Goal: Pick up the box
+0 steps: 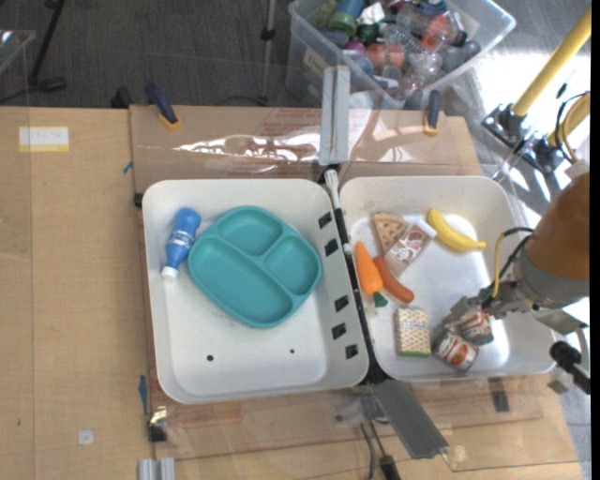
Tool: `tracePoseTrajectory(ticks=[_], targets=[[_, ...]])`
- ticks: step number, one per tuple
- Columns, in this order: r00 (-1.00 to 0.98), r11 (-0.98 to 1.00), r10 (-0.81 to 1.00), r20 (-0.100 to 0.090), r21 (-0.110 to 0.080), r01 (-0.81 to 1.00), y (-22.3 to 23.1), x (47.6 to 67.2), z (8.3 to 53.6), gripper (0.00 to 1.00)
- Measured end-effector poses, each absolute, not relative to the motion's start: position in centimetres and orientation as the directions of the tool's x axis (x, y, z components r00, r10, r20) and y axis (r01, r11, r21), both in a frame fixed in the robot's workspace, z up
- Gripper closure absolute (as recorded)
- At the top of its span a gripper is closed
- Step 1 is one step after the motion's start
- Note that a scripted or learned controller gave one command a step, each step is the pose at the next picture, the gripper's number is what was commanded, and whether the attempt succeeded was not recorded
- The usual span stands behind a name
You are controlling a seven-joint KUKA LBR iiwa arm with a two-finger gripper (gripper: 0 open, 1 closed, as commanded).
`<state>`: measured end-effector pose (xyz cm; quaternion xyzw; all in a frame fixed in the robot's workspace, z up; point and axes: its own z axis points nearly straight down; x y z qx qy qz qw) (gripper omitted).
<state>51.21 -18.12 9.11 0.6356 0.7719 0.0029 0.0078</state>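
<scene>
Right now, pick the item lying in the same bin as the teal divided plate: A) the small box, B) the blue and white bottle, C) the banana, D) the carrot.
B: the blue and white bottle lies beside the teal divided plate in the left bin.

Two white bins sit side by side at frame centre. The left bin holds a teal divided plate and, just beside it on the left, a blue and white bottle. The right bin holds a banana at upper right, a pizza slice, a carrot touching a sausage, a box at lower centre, and a can just right of the box. The gripper is low at the bin's lower right, above the can. A clear tub of mixed items stands at the top of the frame.
</scene>
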Motion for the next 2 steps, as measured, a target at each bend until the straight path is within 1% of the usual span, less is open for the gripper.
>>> tracePoseTrajectory(ticks=[1, 2], targets=[[-0.185, 0.185, 0.983, -0.012, 0.019, 0.983, -18.5, 51.2, 10.2, 1.0], [-0.236, 0.236, 0.972, 0.0, 0.002, 0.972, -10.1, 50.9, 20.8, 1.0]])
